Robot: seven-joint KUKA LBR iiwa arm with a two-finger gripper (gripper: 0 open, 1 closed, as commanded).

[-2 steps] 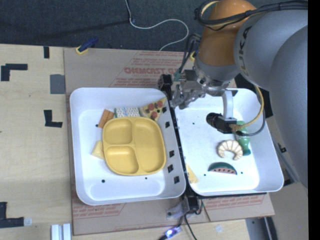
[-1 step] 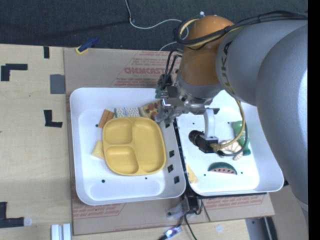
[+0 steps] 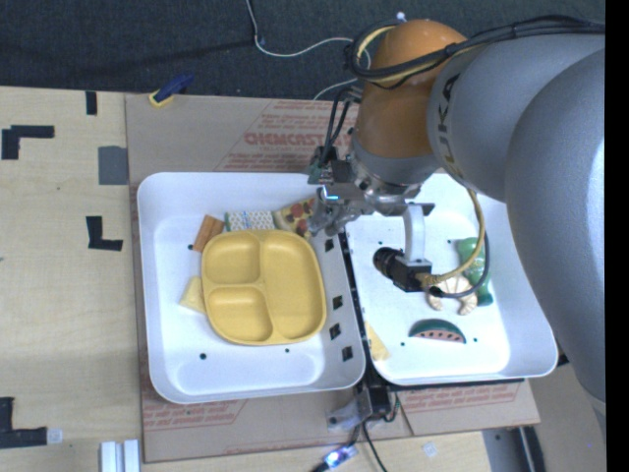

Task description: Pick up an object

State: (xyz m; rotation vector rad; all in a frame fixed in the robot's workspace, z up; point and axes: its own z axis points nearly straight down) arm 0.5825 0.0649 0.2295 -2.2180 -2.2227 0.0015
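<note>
Still reaching, nothing picked yet

You have the gripper point(image 3: 326, 207) over the left bin point(image 3: 162, 264), at its 1 o'clock corner; whether it's apart or together, you cannot tell. Nearest pick: small items point(image 3: 257, 220) at the yellow plate point(image 3: 263, 285)'s 12 o'clock. Next, descend squarely onto one.

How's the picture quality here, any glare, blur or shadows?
Camera view: lighting is even and soft; the white bins look bright but not blown out; the arm looms large and slightly soft at the right; the yellow tray is sharp, with a faint shadow beneath.
</note>
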